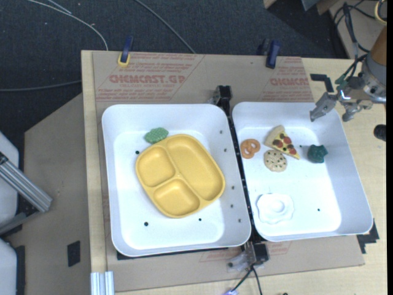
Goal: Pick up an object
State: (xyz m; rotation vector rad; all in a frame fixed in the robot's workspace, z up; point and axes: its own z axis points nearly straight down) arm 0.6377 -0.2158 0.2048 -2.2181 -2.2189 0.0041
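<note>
In the left bin (116, 165) a yellow divided plate (179, 175) lies slantwise, with a small green piece (156, 135) touching its upper left rim; what that piece is, I can't make out. In the right bin (344, 208) sit a pretzel (250, 148), a pizza slice (282, 142), a cookie (275, 160), a fried egg (274, 207) that nearly blends into the white floor, and a dark green lump (317, 153). My pincer (336, 110) hangs over that bin's upper right corner, fingers spread, pinching nothing. My arm is cut off at the frame edge.
</note>
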